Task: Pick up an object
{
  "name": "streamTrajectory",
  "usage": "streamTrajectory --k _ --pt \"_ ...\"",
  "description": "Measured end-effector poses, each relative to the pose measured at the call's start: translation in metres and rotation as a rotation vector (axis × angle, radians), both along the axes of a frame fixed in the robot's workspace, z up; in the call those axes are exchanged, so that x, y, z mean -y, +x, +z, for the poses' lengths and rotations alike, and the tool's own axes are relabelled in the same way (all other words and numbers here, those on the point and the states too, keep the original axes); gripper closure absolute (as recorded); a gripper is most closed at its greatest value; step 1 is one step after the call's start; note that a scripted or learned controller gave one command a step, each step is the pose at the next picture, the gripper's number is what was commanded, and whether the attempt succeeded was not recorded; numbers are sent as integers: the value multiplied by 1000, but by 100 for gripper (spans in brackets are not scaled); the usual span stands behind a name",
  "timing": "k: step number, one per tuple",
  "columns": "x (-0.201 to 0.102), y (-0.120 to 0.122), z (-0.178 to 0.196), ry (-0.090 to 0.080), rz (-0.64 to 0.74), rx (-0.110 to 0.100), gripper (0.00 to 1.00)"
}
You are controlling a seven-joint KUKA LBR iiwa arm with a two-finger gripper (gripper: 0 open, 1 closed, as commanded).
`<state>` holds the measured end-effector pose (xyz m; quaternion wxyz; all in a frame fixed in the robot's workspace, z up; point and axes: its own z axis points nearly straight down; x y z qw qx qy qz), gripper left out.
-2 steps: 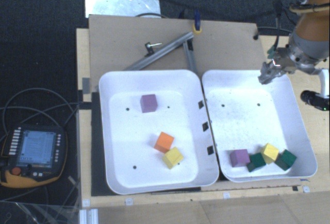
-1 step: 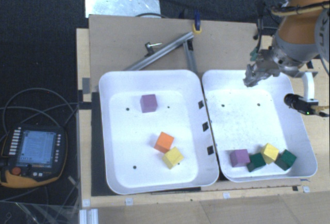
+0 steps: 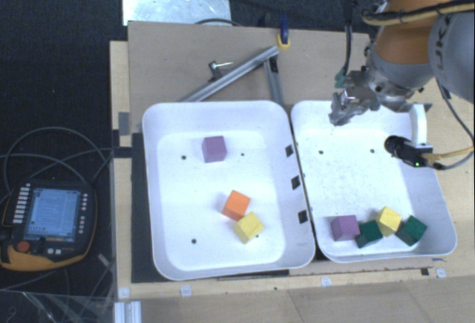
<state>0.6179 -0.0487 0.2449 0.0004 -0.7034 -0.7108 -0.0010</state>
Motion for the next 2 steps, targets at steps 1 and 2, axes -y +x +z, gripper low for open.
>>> streamTrajectory --k 1,2 --pt "-41 -16 0 0 -1 -1 100" --pt "-94 -39 -5 0 0 -3 100"
